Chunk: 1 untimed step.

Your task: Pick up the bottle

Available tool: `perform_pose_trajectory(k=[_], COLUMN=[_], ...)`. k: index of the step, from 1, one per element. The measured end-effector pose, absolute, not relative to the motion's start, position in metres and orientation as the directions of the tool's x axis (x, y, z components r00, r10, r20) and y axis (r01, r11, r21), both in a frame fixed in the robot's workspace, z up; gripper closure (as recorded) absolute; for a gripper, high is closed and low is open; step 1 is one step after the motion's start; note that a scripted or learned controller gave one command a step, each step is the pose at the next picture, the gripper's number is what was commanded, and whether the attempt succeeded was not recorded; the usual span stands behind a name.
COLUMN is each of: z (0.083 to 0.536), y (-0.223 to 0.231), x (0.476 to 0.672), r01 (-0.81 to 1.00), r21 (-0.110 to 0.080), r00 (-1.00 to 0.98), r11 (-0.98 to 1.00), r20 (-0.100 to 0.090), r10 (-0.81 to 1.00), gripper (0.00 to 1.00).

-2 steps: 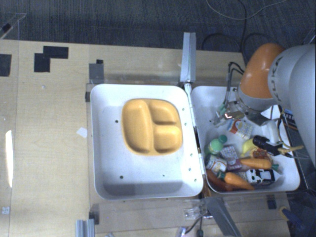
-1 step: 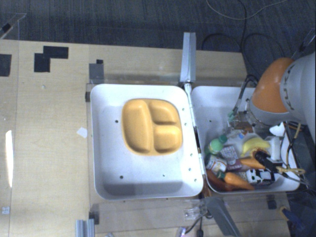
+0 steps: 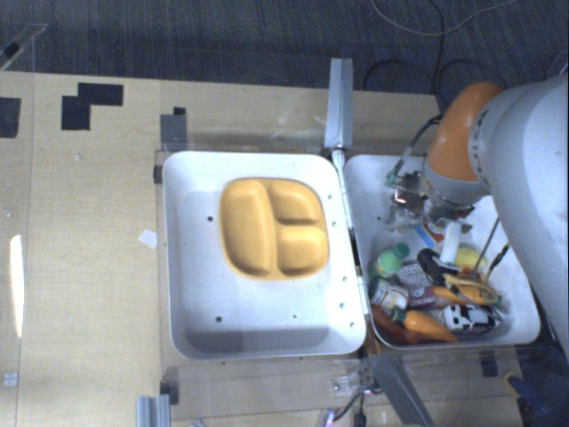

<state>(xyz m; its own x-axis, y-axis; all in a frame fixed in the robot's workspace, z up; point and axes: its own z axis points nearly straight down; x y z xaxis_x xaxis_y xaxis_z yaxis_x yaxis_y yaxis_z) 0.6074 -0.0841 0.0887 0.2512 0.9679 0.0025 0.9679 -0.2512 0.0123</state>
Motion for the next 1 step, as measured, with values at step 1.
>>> perform_pose_trajectory(k=[1], z=[0.0868], y=[-0.1926], x=[0.6315], r01=[0.856], r21=[0.007], r00=[0.516], r11=[-0.516], r20=[0.0], r10=[0.856], gripper=[1.0])
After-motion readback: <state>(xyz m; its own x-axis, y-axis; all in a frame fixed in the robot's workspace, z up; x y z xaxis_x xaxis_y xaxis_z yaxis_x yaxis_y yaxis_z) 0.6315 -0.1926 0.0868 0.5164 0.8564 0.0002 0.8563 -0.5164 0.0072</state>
